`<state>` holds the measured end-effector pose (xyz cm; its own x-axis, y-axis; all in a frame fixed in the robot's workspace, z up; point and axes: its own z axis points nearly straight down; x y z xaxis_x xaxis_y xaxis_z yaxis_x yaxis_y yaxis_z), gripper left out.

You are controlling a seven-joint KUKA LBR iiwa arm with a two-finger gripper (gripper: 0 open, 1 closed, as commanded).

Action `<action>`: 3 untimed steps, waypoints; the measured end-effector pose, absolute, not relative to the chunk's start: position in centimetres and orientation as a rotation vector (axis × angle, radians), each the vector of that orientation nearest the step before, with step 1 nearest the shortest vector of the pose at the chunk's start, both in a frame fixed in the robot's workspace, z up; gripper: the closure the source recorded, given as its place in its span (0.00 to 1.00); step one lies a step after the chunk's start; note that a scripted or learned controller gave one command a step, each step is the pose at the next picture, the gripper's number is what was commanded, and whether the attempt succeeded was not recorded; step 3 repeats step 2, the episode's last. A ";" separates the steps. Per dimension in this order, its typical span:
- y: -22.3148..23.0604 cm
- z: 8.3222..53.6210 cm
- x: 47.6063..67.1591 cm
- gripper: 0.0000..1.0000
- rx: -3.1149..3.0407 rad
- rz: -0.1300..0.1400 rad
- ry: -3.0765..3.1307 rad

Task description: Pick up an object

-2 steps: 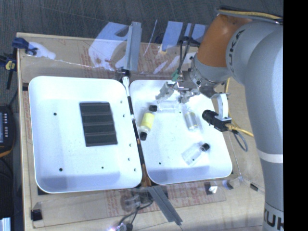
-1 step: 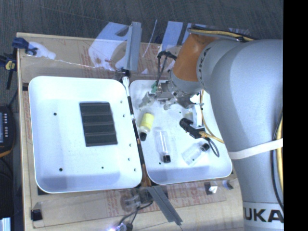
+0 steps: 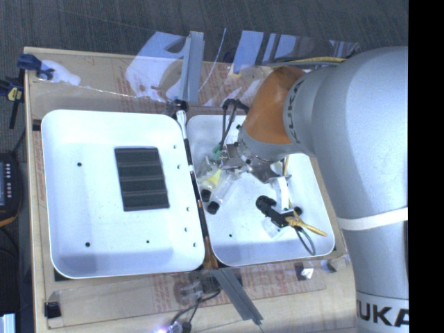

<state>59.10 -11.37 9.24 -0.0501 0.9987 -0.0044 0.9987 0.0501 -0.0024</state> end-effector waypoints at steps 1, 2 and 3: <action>-11.2 10.1 59.1 1.00 2.158 -0.010 2.285; -7.3 20.2 62.8 1.00 2.117 0.000 2.322; -7.3 20.2 62.8 1.00 2.117 0.000 2.322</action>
